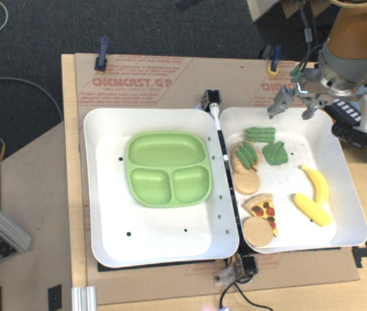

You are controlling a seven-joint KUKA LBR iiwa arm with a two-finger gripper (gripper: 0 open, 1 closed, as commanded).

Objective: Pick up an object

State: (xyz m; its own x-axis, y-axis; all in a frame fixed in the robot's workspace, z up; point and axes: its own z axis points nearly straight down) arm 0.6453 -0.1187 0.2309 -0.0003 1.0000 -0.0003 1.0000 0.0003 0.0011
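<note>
**Robot gripper hangs over far edge of food bin, fingers spread**

A grey arm [355, 28] with an orange band reaches in from the right of the bench, its gripper [294, 105] poised above the far rim of the right bin [349, 193]. The two fingers [277, 106] stand apart with nothing between them.

Below and toward the camera, toy food lies scattered across that bin. A green bean pod [260, 134] sits nearest the gripper, with a green leafy piece [275, 153] just beside it and another green vegetable [246, 154] resting against a tan biscuit [245, 179]. Further forward lie a pizza slice [262, 210] and a round cookie [258, 231], the two touching or nearly so. Two bananas occupy the right side of the bin: the curved banana [317, 183] and the lower banana [312, 209], their ends close together; whether they touch is hard to judge from this angle.

The left bin [106, 225] holds a green divided plate [168, 168], one wide compartment at the far side and two smaller ones nearer the camera. The bins sit side by side on a sheet of brown board [138, 80], fixed at its far edge by a blue clamp [101, 52] and a second clamp [274, 60].
</note>
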